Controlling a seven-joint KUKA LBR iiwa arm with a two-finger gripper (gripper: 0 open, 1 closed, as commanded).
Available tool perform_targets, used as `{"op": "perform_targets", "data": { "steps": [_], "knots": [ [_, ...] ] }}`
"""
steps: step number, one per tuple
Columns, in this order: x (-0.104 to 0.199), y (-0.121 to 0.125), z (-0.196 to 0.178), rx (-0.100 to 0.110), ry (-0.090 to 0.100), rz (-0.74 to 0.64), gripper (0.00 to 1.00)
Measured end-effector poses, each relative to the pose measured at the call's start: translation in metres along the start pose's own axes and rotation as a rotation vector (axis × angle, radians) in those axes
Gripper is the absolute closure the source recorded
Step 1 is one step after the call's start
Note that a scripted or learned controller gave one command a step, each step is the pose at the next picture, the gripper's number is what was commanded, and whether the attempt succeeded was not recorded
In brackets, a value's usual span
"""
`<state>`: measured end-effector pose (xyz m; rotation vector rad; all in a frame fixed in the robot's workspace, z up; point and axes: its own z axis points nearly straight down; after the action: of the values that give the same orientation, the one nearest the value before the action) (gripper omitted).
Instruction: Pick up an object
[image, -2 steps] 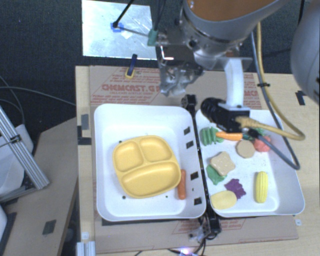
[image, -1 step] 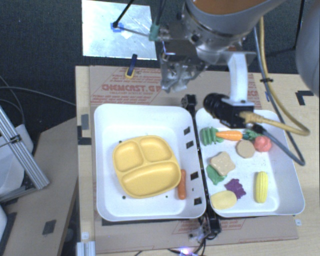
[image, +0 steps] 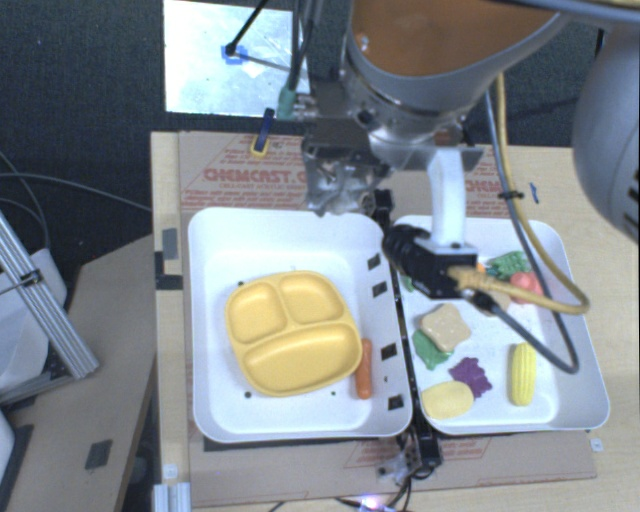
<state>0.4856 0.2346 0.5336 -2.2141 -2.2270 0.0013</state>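
— Where's your claw?
— My claw hangs at the left bin's upper rim, upper centre of the frame; grip state I cannot tell.
— Room?
— The yellow plate fills the middle; the carrot lies against its right edge.

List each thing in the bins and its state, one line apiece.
Yellow tray: right side up, flat in left bin.
Carrot: lying beside the tray's right edge.
Sandwich: lying in right bin.
Grapes: lying in right bin.
Corn: lying in right bin.
Potato: lying near the front wall.
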Motion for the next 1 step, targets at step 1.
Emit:
{"op": "perform_targets", "data": {
  "steps": [1],
  "knots": [
    [-0.0039,0.0005,0.0918,0.006,-0.004,0.007,1.0]
  ]
}}
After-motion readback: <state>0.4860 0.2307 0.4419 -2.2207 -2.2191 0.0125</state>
